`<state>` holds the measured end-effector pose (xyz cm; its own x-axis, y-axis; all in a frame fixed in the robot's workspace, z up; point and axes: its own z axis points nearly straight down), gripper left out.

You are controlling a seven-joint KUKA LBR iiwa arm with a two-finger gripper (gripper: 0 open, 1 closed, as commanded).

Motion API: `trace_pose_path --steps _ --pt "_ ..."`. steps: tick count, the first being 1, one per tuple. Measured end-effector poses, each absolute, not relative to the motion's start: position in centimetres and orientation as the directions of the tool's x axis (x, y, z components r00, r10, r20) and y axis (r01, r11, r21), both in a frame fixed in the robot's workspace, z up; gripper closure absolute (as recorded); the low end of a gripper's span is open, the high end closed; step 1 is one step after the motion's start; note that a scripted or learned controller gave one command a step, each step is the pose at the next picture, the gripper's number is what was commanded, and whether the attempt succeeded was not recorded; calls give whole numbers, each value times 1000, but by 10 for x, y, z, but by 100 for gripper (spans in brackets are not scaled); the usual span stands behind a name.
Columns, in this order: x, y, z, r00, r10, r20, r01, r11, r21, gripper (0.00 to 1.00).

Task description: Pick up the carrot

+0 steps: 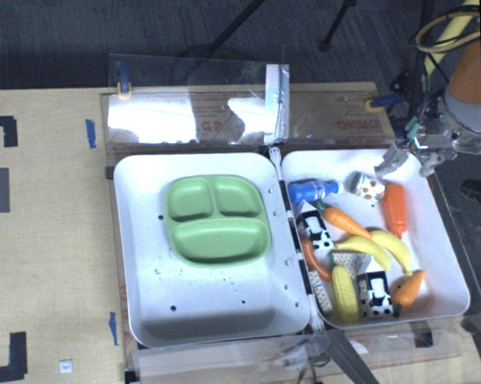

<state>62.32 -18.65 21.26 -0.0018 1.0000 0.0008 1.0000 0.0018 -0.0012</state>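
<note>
An orange carrot (347, 221) lies aslant in the middle of the right bin (443, 242), its tip pointing toward the banana (384, 246). A thicker orange-red carrot-like piece (396, 208) lies upright beside it on the right. A thin orange piece (313, 260) rests along the bin's left wall, and a stubby one (409, 287) sits near the front right. My gripper (408, 161) hovers over the bin's back right corner, above and right of the carrot. It is open, with nothing between its fingers.
The right bin also holds a blue bottle (310, 190), a small white spotted cube (370, 189), a corn cob (343, 292) and two black-and-white cartons (377, 291). A green divided plate (218, 216) sits in the left bin (140, 255).
</note>
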Motion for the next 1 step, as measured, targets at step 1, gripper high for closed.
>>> trace_pose_path --steps 1 --pt "603 -114 128 -107 994 0 994 107 1 0"
